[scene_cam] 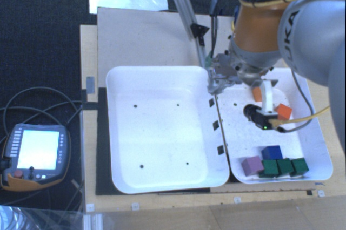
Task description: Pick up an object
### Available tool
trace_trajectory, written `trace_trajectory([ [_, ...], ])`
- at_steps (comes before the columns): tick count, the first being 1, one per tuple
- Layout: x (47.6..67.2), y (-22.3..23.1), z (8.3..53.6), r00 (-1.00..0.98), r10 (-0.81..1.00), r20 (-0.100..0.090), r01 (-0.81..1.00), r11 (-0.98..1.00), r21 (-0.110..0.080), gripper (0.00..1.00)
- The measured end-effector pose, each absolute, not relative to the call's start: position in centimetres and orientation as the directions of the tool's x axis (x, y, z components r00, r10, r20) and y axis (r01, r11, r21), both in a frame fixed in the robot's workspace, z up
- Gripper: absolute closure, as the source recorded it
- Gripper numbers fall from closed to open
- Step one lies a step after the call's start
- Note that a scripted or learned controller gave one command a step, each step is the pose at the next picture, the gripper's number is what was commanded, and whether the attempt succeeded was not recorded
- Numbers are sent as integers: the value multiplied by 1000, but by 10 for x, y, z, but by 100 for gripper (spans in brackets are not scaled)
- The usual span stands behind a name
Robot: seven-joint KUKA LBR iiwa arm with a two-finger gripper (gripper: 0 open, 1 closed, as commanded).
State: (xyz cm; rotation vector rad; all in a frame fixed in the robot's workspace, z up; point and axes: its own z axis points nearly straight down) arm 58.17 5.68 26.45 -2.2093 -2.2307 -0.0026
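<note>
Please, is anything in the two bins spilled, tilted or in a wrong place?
Nothing stands out. The purple block, blue block and green blocks sit close together in the right bin's near corner. An orange block lies farther up in it. All are inside its walls, and none looks damaged.

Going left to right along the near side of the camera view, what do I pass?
Teach pendant → left bin → purple block → row of green blocks. The blue block sits just behind the green ones, so it is left out.

Dark letters on the grey arm (312,34) seemingly read "KUKA", partly hidden.
</note>
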Motion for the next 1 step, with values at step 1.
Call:
trace_trajectory([
  [1,561,95,257,-9,1000,2,1000,9,-1,100],
])
